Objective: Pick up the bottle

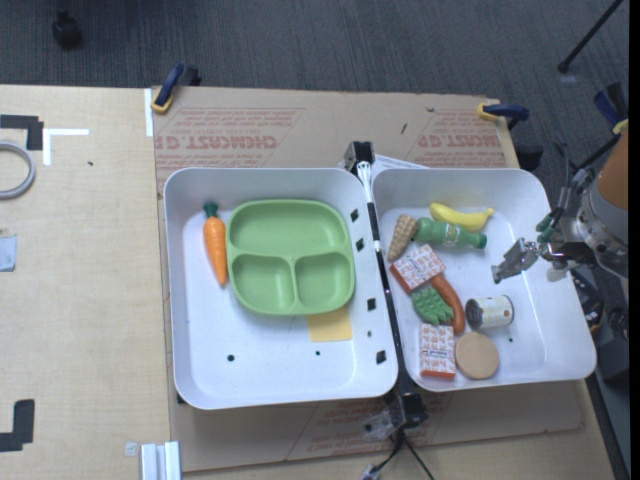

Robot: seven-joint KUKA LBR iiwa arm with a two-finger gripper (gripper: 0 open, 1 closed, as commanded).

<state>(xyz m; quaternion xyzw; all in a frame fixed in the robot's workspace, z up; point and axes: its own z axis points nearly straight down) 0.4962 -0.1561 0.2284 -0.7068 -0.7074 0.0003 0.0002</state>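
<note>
Meanwhile, above two shallow white plastic bins set side by side on a cardboard-covered bench, the approach to the bottle looks unfinished. The left white bin (pixel 190 368) holds a large light-green divided plate (pixel 291 256), a flat yellow square card (pixel 330 326) peeking from under its near edge, and an orange toy carrot with a green top (pixel 215 247). The right white bin (pixel 540 353) carries the clutter: a small green bottle with a pale label (pixel 452 233) lying on its side near the far wall, just beside a yellow toy banana (pixel 461 214) and a tan waffle cone (pixel 402 235). Nearer the camera lie a red-and-white printed packet (pixel 417 266), a green leafy toy (pixel 433 305), a red sausage (pixel 451 302), a second small printed box (pixel 435 351), a round tan disc (pixel 477 356) and a small silver can on its side (pixel 491 312).

The grey arm reaches in over the right rim, its two-finger gripper (pixel 511 262) hanging above bare bin floor, near the bottle but apart from it. Its fingers appear spread, grasping nothing. By this reading, the next move calls for shifting toward the bottle, lining the fingers across its body, clearing the banana, then descending.
</note>
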